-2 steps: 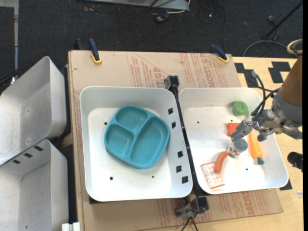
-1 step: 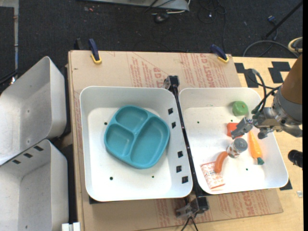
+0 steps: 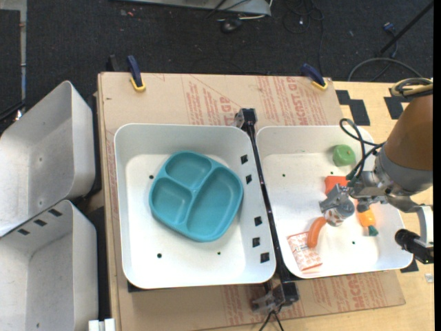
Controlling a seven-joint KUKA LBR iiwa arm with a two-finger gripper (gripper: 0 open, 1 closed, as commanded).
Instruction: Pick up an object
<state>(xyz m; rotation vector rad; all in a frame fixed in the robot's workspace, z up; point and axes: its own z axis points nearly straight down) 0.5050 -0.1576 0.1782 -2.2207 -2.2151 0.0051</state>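
Approach step: gripper [image 3: 337, 209] low in the right bin [image 3: 296, 143], finger state not discernible, just above the orange carrot [image 3: 315, 232] (red piece [image 3: 333, 183] close by); next move, I judge, needs descent and closure.

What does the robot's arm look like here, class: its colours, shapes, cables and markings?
The arm enters from the view's right as a thick rounded grey body with a broad orange-brown band above the wrist. A black cable loops beside it. It narrows to a small grey metal gripper of blocky, angular parts. No lettering or markings can be made out on it.
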